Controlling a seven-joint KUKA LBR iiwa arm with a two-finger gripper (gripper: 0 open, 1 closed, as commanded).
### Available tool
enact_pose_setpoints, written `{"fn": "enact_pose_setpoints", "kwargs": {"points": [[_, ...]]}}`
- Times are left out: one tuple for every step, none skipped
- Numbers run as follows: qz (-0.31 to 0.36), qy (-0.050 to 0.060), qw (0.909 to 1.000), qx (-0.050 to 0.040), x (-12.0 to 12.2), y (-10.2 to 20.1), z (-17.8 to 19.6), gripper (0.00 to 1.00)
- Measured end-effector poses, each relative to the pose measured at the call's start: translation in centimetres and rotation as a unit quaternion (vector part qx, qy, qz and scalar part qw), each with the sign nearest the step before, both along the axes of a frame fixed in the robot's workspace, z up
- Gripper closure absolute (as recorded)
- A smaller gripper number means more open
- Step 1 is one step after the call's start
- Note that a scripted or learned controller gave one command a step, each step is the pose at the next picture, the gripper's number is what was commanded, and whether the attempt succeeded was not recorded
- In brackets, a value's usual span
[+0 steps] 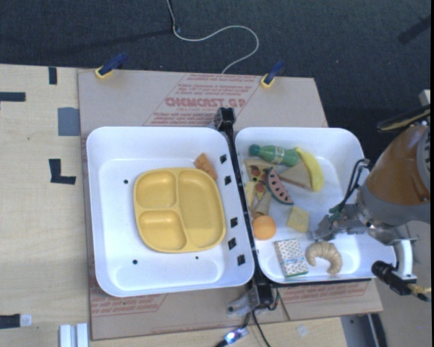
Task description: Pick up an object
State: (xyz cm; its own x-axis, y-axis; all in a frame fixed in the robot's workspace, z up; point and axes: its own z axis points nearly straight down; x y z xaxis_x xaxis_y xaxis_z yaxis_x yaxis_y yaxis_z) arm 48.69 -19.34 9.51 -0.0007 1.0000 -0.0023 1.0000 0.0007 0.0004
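The right bin [351, 147] holds several toy foods: a green bottle [273, 152], a yellow banana [312, 168], a watermelon slice [278, 186], a pale cheese cube [298, 220], an orange ball [264, 227], a tan croissant [325, 255] and a patterned packet [291, 257]. My gripper [328, 227] reaches in from the right and sits low in this bin, just above the croissant and to the right of the cheese cube. I see nothing held in it.
The left bin [105, 194] carries a yellow divided plate [179, 210] and a small orange piece [206, 165] at its upper right. A black divider [235, 186] runs between the bins. Cardboard lies under both. The arm's orange band [405, 168] hangs over the right bin's rim.
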Motion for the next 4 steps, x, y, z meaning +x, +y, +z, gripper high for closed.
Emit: {"fn": "enact_pose_setpoints", "kwargs": {"points": [[0.000, 0.000, 1.0000, 0.0010, 0.2, 0.1, 4.2, 1.00], [0.001, -0.001, 1.0000, 0.0008, -0.4, 0.5, 8.7, 1.00], [0.001, -0.001, 1.0000, 0.0005, -0.3, 0.6, 13.2, 1.00], [0.003, 0.000, 1.0000, 0.0017, 2.2, 4.9, 13.5, 1.00]]}}
